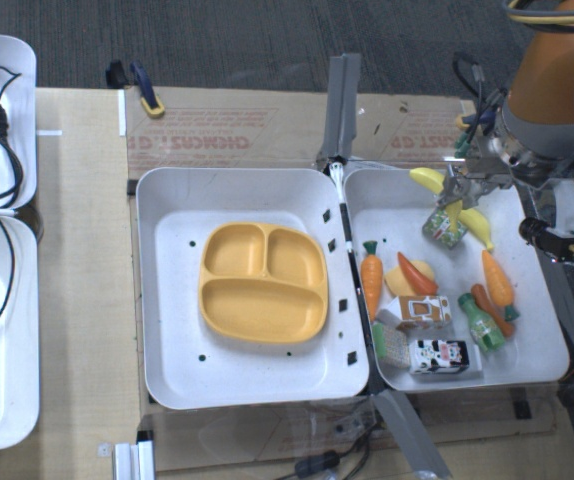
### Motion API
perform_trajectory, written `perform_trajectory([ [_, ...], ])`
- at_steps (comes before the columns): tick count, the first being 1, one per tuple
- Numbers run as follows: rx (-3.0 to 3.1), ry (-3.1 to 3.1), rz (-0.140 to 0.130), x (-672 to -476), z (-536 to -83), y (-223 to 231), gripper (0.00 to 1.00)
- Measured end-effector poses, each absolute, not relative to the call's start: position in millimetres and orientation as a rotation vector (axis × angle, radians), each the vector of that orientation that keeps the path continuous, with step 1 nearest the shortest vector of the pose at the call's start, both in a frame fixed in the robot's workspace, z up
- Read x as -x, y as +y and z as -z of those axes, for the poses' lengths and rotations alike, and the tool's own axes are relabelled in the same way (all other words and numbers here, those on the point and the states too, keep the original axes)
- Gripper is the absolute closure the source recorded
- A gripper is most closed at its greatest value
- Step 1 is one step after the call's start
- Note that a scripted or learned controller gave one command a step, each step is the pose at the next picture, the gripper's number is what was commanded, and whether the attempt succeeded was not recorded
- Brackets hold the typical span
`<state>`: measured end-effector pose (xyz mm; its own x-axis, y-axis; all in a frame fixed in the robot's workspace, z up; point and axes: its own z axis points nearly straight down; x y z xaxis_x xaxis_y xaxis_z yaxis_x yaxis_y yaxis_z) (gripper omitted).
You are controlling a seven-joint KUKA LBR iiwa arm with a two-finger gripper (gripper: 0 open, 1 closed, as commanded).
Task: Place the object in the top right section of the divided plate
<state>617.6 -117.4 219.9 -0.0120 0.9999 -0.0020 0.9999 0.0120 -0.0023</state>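
Green-labelled can (445,228) hanging just under gripper (457,200) in upper part of rt bin (547,358), tilted, seemingly pinched by jaws at its top; grip itself too small to confirm, jaw width unclear. Yellow banana (428,179) just left of gripper, second banana (480,227) touching can's rt side. Below: carrot (371,275) along bin's left wall, red pepper (416,273), another carrot (497,278) toward rt, green bottle (481,322), orange carton (422,311), cow-print milk carton (439,356) near front edge. Yellow divided plate (264,282) centred in left bin (157,298), well apart from can; top rt section (294,256) bare. Arm (552,68) entering from rt, orange band above wrist. Both bins side by side on worktop (77,268).
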Motion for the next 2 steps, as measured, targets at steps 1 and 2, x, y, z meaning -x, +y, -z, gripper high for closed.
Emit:
perform_trajectory([
  [1,2.162,-2.278,-0.004,-609.4,-191,-49,1.0],
  [2,2.14,-2.298,-0.005,-582.3,-191,42,1.0],
])
